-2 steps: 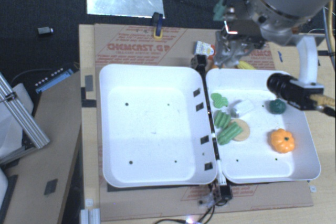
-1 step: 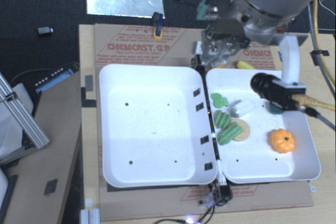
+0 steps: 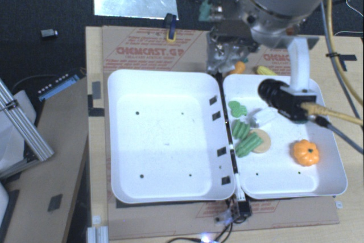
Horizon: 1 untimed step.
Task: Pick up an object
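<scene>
My gripper (image 3: 223, 61) hangs over the back edge of the bench, just above the divider between the two bins. Below and to its right, the right bin (image 3: 284, 179) holds a green leafy piece (image 3: 237, 108), a ribbed green piece (image 3: 244, 138) lying against a tan disc (image 3: 261, 141), a pale clear item (image 3: 260, 118), and a small orange pumpkin (image 3: 305, 152). A yellow item (image 3: 265, 71) and a small orange item (image 3: 239, 67) lie at the bin's back edge, close to the gripper. Nothing shows in the gripper's grasp.
The left bin (image 3: 165, 139) is a plain white tray. A black cylinder on a white bracket (image 3: 284, 98) with a yellow cable reaches over the right bin. A yellow-and-blue clamp (image 3: 170, 28) stands at the back of the cardboard base.
</scene>
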{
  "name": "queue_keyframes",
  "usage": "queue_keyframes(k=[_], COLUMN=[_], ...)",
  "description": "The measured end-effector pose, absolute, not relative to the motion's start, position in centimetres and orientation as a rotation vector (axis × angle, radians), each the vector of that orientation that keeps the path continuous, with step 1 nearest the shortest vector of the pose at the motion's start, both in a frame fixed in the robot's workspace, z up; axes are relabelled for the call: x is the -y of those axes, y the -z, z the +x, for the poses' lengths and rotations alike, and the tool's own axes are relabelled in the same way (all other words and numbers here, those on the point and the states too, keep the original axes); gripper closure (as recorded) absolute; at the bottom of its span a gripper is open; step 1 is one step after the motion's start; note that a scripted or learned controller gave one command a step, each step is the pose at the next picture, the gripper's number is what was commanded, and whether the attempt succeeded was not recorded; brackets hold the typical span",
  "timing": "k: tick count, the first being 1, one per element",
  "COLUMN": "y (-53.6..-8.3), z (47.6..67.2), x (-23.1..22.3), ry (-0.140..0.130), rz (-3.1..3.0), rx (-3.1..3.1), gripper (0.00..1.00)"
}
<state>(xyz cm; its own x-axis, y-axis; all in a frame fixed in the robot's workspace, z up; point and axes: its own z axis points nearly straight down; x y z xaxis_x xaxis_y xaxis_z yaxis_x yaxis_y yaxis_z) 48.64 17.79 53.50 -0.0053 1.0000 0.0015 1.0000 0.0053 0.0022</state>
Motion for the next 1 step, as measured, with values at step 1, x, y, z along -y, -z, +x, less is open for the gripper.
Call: queue_keyframes(k=[1], y=[-51.28], z=[48.62], x=[-20.9], ry=[0.0], rz=[2.215], rx=[-2.229], gripper=[1.0])
